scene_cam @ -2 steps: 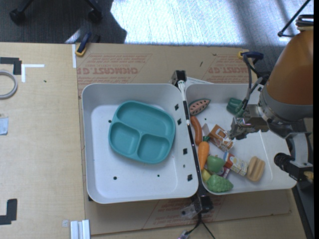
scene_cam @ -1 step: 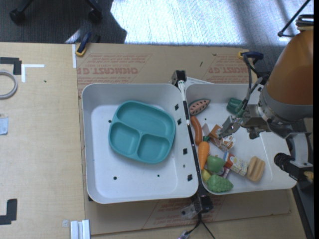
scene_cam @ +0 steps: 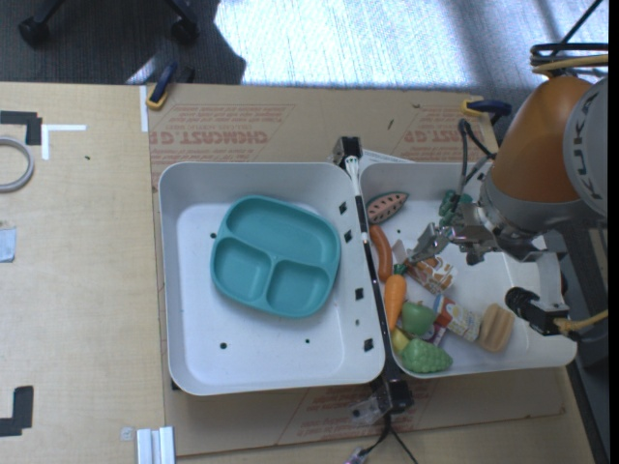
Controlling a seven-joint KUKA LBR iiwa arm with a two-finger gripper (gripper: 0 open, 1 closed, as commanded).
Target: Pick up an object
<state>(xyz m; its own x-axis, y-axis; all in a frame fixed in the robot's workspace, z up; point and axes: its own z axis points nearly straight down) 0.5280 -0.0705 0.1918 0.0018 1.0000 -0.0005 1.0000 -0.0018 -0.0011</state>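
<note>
The gripper [scene_cam: 432, 245] hangs over the small carton [scene_cam: 432, 275] at right-centre of the frame — finger state unclear. The carton looks light, stiff, crushable — best pinched across its flat sides.

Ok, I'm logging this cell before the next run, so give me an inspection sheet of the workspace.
Surface: cardboard-covered bench, two white bins.
Job's things: right bin holds carrot, sausage, green toys, bread, small cartons.
Clutter: teal tray in left bin.
Grippers: gripper low over the right bin's pile; state unclear.
Cables: black lead at the front edge.
Surroundings: chair base on carpet.
</note>
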